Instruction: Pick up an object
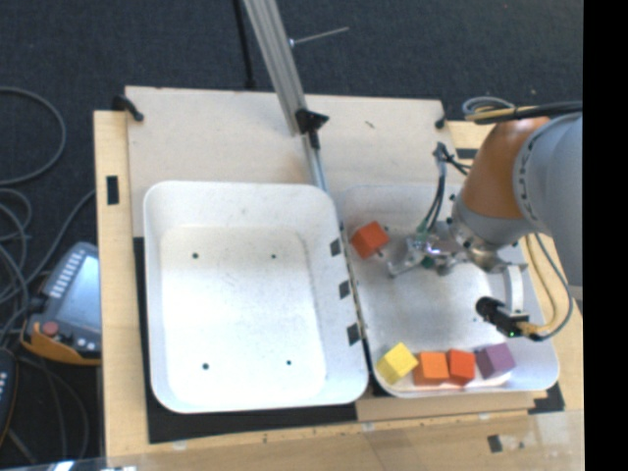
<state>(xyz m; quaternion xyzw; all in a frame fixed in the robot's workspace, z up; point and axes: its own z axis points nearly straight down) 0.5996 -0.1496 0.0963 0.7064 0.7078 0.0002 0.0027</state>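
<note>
In the right bin (437,317) an orange-red block (369,238) lies near the upper left corner. Along the bin's front wall sit a yellow block (398,361), two orange blocks (433,366) (461,364) and a purple block (496,360) in a row. My gripper (412,258) hangs over the bin's middle, just right of the orange-red block and apart from it. The arm (515,180) reaches in from the right. Nothing shows between the fingers.
The left bin (245,292) stands beside the right one on the bench. A slanted metal post (285,67) rises behind the bins. Cables and a hand pendant (64,302) lie on the floor at the left.
</note>
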